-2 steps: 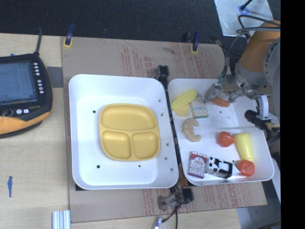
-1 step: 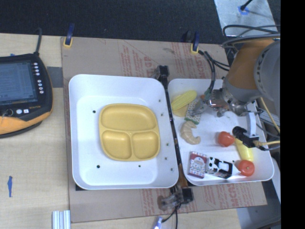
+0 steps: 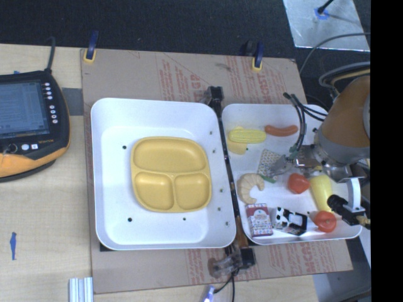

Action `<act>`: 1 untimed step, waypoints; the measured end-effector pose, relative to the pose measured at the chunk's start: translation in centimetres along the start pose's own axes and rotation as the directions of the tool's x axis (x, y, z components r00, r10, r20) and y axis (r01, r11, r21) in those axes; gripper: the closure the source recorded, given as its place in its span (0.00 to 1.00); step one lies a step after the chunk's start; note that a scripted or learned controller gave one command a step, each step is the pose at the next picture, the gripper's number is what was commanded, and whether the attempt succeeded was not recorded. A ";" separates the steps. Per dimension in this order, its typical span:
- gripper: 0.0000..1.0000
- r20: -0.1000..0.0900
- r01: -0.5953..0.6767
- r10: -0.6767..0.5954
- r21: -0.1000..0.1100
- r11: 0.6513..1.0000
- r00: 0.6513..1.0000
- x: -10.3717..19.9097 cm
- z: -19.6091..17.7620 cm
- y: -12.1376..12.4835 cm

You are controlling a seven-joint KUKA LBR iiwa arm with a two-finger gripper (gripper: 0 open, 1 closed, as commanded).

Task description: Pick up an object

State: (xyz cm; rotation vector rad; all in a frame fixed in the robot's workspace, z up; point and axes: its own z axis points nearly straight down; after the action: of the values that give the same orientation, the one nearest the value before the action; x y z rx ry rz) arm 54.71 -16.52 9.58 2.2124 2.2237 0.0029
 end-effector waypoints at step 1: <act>0.00 -0.002 -0.001 0.001 0.005 1.000 1.000 -3.5 -3.9 9.3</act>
State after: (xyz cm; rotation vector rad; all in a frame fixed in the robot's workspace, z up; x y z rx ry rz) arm 64.03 -20.00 13.49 2.2164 2.2263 -0.0006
